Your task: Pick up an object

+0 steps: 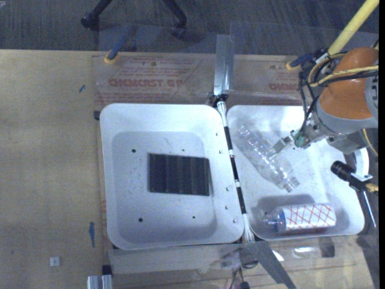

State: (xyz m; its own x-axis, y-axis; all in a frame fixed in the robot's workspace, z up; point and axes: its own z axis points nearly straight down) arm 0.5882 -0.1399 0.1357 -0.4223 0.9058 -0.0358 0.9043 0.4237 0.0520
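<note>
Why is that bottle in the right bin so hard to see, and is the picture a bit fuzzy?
Camera view: the clear bottle nearly vanishes against the bright white right bin; the whole picture is soft and grainy; the patterned can and the dark pad stand out by contrast.

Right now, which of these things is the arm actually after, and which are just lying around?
Part of the job:
- clear plastic bottle, right bin
- red-patterned cylinder, same bin
- gripper over the bottle

Just lying about:
- dark ribbed panel, left bin
- chair base, floor
</note>
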